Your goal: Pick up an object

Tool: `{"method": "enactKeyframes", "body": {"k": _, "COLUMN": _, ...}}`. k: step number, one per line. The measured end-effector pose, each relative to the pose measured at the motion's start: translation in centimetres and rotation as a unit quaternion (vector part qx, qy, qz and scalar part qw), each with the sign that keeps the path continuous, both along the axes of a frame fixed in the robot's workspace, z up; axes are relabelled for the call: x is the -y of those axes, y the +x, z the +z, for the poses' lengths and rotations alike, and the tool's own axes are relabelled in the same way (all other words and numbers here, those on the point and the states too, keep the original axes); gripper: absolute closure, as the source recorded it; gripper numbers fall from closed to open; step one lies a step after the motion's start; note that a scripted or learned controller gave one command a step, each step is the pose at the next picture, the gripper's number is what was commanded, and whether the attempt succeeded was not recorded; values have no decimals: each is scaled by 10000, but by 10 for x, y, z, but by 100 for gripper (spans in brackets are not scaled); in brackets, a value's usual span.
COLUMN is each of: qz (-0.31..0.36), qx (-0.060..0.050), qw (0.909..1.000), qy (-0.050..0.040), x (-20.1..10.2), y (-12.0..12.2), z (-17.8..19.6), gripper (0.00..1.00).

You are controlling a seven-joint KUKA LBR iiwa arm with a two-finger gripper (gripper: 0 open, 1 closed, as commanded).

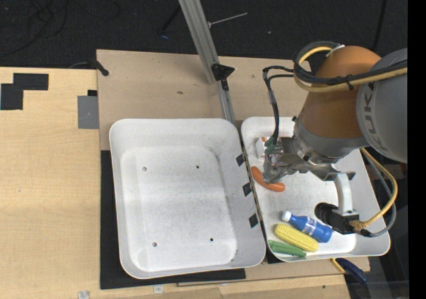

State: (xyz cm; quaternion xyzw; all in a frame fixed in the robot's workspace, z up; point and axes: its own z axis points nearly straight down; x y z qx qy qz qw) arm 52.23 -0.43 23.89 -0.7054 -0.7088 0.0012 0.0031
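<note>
Reaching into right bin (pixel 373 241), tool (pixel 271 170) low over orange object (pixel 267 183) near divider; whether tool is clenched or released cannot be told. Object on bin floor, lift not done. Corn (pixel 296 237), blue bottle (pixel 308 225) untouched.

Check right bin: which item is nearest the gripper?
The orange piece, right under the gripper. The blue bottle and corn lie at the bin's front edge.
</note>
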Motion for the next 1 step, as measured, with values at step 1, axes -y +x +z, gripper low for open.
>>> {"method": "enactKeyframes", "body": {"k": 1, "qz": -5, "qx": 10, "qw": 10000, "qy": -7, "x": -50, "y": 15, "z": -13, "gripper": 100}}
